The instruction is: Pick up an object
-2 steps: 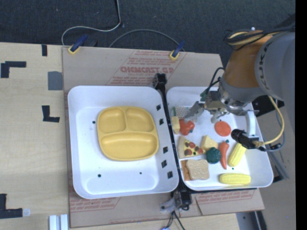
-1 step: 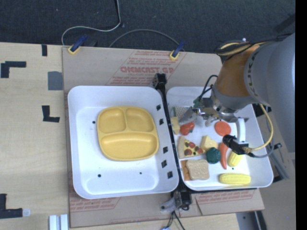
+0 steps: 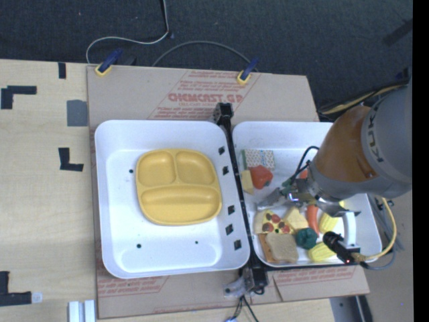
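Over the right white plastic bin [image 3: 281,134], at five o'clock of the yellow divided plate [image 3: 179,185], I hang my gripper [image 3: 289,192] above the heaped toy food [image 3: 295,230] to choose one; my jaws' state I cannot tell.

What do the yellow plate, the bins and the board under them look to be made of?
Yellow plate: likely moulded plastic, with a smooth, soft sheen and three rounded compartments. Bins: probably thin white plastic, uniform and slightly glossy, with rounded corners and raised rims. Board: cardboard by its look, matte brown with red printed lettering, held by two clamps at its far edge.
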Robot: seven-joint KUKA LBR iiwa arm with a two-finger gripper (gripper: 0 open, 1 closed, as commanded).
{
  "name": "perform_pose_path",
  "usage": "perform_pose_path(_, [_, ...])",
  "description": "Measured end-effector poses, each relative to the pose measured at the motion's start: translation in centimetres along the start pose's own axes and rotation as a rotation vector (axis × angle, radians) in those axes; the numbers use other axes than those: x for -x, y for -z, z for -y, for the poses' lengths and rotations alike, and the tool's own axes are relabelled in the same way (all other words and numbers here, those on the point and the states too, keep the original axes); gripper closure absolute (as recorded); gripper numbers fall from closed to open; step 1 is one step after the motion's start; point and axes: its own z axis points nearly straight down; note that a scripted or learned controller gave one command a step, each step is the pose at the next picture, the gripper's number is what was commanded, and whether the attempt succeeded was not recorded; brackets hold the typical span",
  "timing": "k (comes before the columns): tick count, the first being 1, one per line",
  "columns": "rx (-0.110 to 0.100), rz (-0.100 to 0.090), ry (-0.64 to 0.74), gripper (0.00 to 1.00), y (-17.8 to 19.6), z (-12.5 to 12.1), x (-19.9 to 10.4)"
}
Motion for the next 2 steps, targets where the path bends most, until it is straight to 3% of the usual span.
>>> perform_pose_path(2, [-0.021,0.007,0.005,0.00,-0.6,-11.4,-2.4])
